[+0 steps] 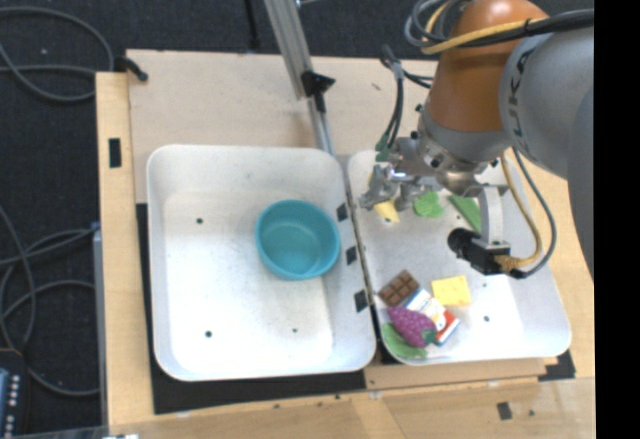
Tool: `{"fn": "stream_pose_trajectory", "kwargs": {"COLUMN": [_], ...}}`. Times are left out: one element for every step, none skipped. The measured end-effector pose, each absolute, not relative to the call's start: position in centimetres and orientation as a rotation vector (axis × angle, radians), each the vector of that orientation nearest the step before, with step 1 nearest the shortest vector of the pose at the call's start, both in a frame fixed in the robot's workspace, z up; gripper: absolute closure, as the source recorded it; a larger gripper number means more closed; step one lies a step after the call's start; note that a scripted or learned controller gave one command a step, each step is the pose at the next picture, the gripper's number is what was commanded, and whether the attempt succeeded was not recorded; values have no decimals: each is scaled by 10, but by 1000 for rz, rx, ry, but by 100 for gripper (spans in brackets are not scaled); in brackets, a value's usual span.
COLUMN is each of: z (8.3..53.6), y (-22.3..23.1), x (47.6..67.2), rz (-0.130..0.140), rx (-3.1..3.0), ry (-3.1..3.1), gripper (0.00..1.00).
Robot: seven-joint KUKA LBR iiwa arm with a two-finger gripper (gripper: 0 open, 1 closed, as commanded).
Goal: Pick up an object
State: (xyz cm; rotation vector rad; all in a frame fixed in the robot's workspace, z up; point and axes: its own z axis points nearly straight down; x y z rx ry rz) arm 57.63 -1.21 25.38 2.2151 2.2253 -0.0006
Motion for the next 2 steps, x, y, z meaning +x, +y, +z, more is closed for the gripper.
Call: {"fn": "stream_pose_trajectory", "kwargs": {"z": [242, 234], "y": [39, 79], "x": [590, 613], "rz": [1, 0], "rx": [2214, 2215], "ry": [2227, 2227], "gripper": [100, 100]}}
